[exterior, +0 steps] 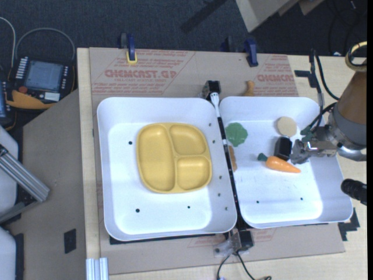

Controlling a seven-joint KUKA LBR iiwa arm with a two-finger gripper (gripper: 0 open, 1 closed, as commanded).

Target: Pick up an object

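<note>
In the right bin (280, 206) lie an orange carrot (283, 165) with a green tip, a small black block (282, 147), a round beige piece (286, 125) and a green leafy piece (236, 133). My gripper (303, 149) is low over the bin's right part, just right of the black block and above the carrot's thick end. It is close to both, and whether it touches either cannot be told. The grey arm (352, 118) comes in from the right.
The left bin (157, 214) holds a yellow divided plate (173, 156). A thin brown piece (232, 157) lies along the right bin's left wall. Blue clamps (131, 48) hold the cardboard sheet at the back. Cables run beside the arm at the right.
</note>
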